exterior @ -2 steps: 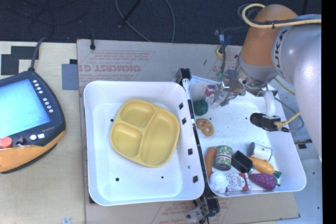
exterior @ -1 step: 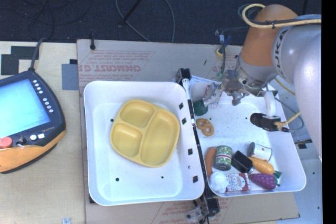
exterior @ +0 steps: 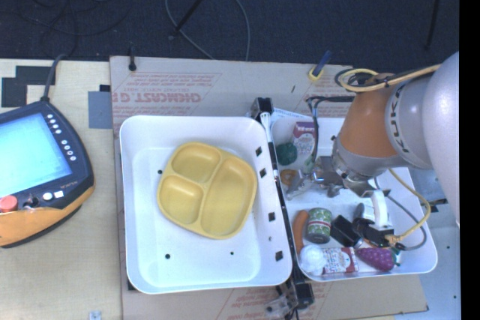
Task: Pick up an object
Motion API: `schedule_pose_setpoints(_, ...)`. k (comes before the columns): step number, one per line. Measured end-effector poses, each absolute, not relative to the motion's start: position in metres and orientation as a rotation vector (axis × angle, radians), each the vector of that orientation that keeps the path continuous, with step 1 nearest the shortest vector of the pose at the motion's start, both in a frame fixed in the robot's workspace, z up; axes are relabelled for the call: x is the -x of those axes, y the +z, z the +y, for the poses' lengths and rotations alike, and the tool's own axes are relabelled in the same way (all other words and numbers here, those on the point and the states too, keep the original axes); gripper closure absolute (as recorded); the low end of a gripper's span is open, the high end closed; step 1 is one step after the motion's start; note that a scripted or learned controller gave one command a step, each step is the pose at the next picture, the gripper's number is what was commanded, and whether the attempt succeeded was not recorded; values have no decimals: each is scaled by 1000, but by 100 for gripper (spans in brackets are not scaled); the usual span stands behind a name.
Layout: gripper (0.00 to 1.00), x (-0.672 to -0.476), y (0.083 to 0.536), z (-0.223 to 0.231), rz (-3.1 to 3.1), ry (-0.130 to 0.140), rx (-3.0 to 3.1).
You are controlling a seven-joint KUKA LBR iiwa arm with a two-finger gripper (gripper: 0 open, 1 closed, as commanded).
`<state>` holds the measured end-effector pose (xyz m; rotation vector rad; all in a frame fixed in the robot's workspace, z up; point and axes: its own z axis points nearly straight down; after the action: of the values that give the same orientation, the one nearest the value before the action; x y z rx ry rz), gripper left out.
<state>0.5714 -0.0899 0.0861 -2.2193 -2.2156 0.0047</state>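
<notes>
While poised at the right bin [exterior: 429,264]: gripper [exterior: 319,182] low over the bin's left side, near the wall shared with the left bin [exterior: 142,255]; arm [exterior: 371,133] bent in above the bin's far half.
Gripper opening: cannot tell, wide or narrow; tip blurred among metal parts and clutter; nothing seen held.
Task's things: all candidates in the right bin. Green ball [exterior: 286,153] near the far-left corner; green-labelled jar [exterior: 319,225] upright just nearside of the gripper; orange carrot-like piece [exterior: 300,226] beside the jar, against the left wall; white ball [exterior: 311,259] and red packet [exterior: 340,261] at the near edge; purple piece [exterior: 377,258] toward the near-right corner; black pieces [exterior: 346,230] between jar and purple piece.
Left bin: yellow divided plate [exterior: 208,189] alone at its middle.
Step, as judged: descent or closing on something small by the left wall; no lift yet.
Risk, crowding: likely pinch of two things at once, or a nudge and no hold.
Risk, round shapes: jar and balls liable to roll or squirt out of an off-centre close.
Risk, wall: possible scrape or jam against the shared wall.
Risk, cable: yellow cable [exterior: 421,225] looped low over the right side, liable to snag or drag pieces on the lift.
</notes>
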Motion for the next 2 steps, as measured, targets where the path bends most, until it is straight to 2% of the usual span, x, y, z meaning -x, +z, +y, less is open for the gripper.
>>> schedule_pose_setpoints(1,0,-522,86,-85,-2217,0,2222)
schedule_pose_setpoints(2,100,-522,93,-86,-2206,3,2225)
